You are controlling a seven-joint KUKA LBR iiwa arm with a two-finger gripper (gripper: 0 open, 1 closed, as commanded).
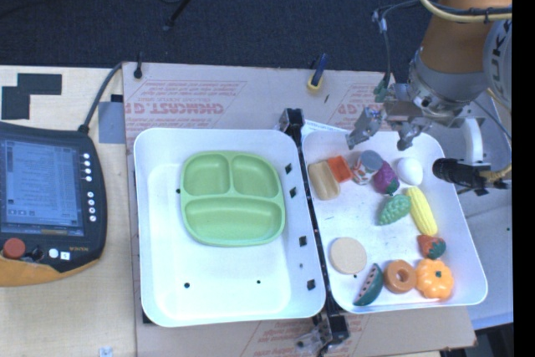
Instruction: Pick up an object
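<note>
Toy food is all piled in the right bin (468, 263), and nothing's been picked yet. The gripper (388, 130) hangs over that bin's far end with its two fingers spread apart and nothing between them. Just near of it sit a small can (365, 165), a purple piece (385, 178) and a white egg (410, 170), all bunched close. To their left is an orange block (339, 169) touching a tan bread roll (323, 180). Moving nearer, there's a green bumpy veggie (394, 209) beside a yellow corn cob (422, 210). Then along the near side: a round cracker (347, 255), a watermelon slice (369, 283), a donut (399, 275) and an orange pumpkin (434, 278), with a little strawberry-ish thing (431, 246) just above the pumpkin. Left bin (159, 263) holds a green divided plate (231, 198). A teach pendant (46, 192) lies way off to the left on the bench.
</note>
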